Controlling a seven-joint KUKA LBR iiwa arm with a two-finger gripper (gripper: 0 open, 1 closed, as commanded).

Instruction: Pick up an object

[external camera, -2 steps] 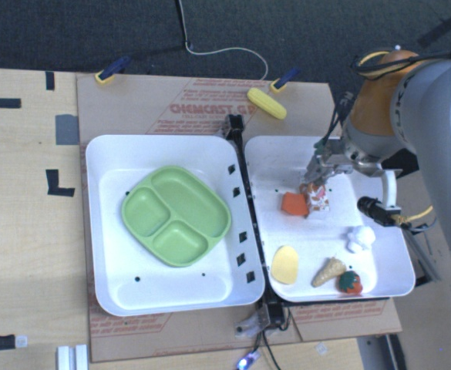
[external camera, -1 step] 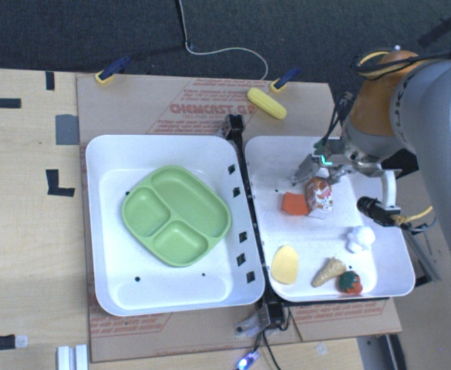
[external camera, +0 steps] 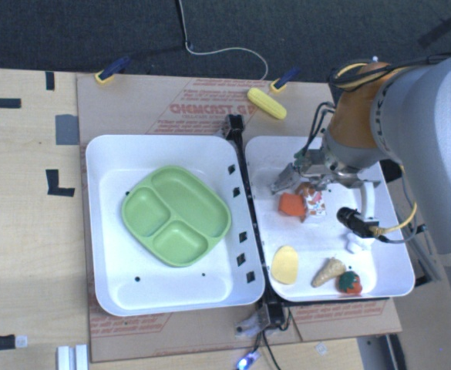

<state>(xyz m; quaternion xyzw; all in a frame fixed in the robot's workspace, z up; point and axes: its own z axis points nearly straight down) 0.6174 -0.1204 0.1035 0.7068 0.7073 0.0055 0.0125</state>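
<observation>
A green divided plate (external camera: 176, 215) is seen lying in the left bin (external camera: 102, 206), apart from everything else; no arm is near it. On the cardboard behind the bins, a yellow piece (external camera: 267, 104) is seen lying just outside the right bin (external camera: 398, 280). In the right bin, a pale yellow object (external camera: 285, 264) is located at the front near the divider, with a tan cone-shaped piece (external camera: 328, 271) beside it and a small red-and-green item (external camera: 350, 282) touching or just beside the cone's right end. An orange block (external camera: 291, 205) and a small red-and-white item (external camera: 314, 203) are found mid-bin, close together, directly under the gripper (external camera: 301, 180). The gripper is positioned low over these two, reached in from the right; whether its fingers are spread or closed cannot be told, as the wrist body blocks them. Nothing is confirmed as held. Progress is judged as early-to-mid: approach appears made, grasp not verified, lift not done. Likely target is judged to be the orange block or its neighbour. What is left: closure on one object and a clear lift off the bin floor
</observation>
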